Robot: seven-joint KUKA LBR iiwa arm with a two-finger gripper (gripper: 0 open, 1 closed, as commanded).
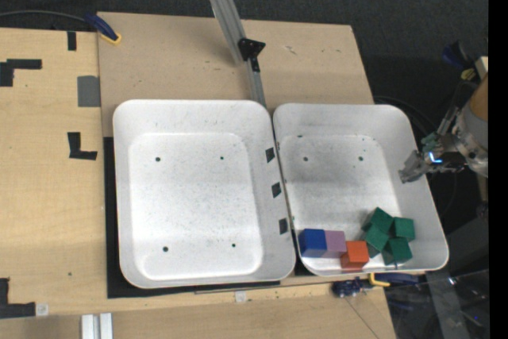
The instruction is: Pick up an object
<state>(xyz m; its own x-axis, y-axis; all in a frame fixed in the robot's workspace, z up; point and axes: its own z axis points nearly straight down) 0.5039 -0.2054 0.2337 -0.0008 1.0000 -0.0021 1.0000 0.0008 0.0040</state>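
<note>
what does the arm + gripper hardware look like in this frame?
Little of it is in frame, at the right edge over the right bin. The gripper is a small grey metal assembly with a blue-green glint. Thin dark cables run up from it to a tan and grey wrist section. Jaws are too small to make out.

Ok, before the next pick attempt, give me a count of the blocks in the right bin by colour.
Green blocks: 3, clustered so the count is my best reading
Blue block: 1
Purple block: 1
Orange block: 1
Total: 6, all at the near end of the right bin
</note>
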